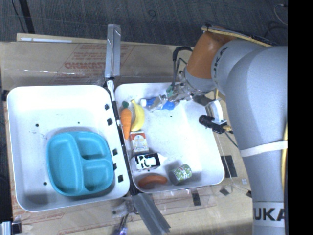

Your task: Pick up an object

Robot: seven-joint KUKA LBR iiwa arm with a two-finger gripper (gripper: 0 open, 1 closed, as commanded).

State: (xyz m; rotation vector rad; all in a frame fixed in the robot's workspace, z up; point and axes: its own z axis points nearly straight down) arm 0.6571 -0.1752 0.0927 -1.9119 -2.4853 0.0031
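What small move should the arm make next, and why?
Probably a short drop toward the blue thing at the far edge of the right bin. The hand sits just above it there, while the banana and carrot lie farther left, so it looks like the nearest target.

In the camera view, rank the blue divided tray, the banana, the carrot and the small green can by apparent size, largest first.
1. Blue divided tray, by far the largest.
2. Carrot and banana: they look about equal in length, so I won't rank them.
3. Small green can, the smallest.
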